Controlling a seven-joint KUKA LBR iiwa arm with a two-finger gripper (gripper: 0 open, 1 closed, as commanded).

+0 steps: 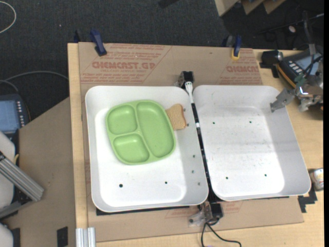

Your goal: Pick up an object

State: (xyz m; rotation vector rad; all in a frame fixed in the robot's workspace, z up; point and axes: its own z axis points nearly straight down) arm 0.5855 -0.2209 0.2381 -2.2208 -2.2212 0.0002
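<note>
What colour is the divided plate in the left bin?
Light green, plain with no pattern. The divided plate shows clearly in the camera view, lying in the left bin.

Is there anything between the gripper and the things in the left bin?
Nothing visible blocks it. The gripper sits at the right bin's far right edge. The green plate and tan piece lie in the left bin, across the bare right bin.

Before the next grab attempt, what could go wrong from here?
1. The tan piece lies against the green divided plate; a descent there may strike or drag the plate instead.
2. The plate is broad and flat, so the gripper would likely slip off it.
3. The gripper sits over the right bin's far corner, away from both items; a local grab gets nothing.
</note>
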